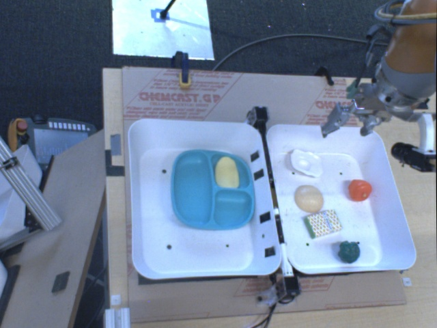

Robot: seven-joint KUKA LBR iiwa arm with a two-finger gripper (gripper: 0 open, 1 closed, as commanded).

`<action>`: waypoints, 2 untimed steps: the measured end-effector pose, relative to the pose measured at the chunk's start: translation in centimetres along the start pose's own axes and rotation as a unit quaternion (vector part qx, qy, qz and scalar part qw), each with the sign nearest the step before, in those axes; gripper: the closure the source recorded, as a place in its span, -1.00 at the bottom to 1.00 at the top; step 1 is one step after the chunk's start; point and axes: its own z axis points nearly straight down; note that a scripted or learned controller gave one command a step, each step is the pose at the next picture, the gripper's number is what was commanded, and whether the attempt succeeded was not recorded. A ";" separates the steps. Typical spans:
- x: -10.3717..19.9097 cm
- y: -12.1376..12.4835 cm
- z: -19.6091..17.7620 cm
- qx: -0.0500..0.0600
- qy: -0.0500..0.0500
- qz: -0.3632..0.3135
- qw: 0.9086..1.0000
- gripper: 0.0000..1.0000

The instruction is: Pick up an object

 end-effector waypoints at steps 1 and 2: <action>0.0 0.2 -0.7 -0.006 -0.001 -0.001 1.000 -1.00; 1.0 -0.2 4.6 -0.004 0.000 -0.002 1.000 -1.00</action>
